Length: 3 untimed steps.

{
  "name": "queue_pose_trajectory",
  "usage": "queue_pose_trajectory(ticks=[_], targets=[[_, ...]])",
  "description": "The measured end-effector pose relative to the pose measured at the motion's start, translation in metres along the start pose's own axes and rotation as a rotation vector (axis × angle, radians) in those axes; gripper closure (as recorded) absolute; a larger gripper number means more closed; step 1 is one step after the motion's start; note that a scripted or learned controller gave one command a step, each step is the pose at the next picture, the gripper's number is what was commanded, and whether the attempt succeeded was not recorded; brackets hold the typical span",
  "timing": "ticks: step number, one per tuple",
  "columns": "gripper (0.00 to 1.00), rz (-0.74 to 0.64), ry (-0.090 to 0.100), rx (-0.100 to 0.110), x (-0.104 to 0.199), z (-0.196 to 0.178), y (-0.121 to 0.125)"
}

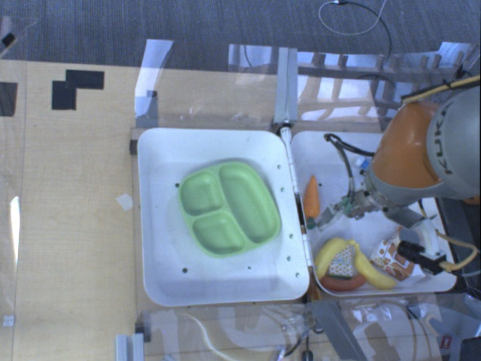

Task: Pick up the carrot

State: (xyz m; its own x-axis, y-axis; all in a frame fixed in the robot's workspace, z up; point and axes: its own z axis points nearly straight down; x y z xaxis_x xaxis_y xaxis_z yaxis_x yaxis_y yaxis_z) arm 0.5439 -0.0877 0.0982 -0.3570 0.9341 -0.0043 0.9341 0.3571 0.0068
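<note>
The carrot is a small orange cone lying lengthwise against the left wall of the right bin. My gripper reaches in from the right, low over the bin floor. Its tip sits just right of the carrot's near end, close to it. Nothing visibly sits in the gripper. The grey arm with its orange band hangs over the right half of that bin and hides part of the floor.
A green divided plate lies in the left bin. At the near end of the right bin lie a yellow banana, a red item, a patterned wedge and a brown-and-white packet. Cables trail at the right.
</note>
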Motion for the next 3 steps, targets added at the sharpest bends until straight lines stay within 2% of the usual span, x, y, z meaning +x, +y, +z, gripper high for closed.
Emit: queue_pose_trajectory(ticks=[1,2,3], targets=[[1.0,-0.002,-0.001,-0.005,0.0,-0.011,0.002],[1.0,-0.187,0.003,0.0,0.072,-0.088,-0.002],[1.0,0.108,0.003,0.0,0.134,-0.125,0.007]])
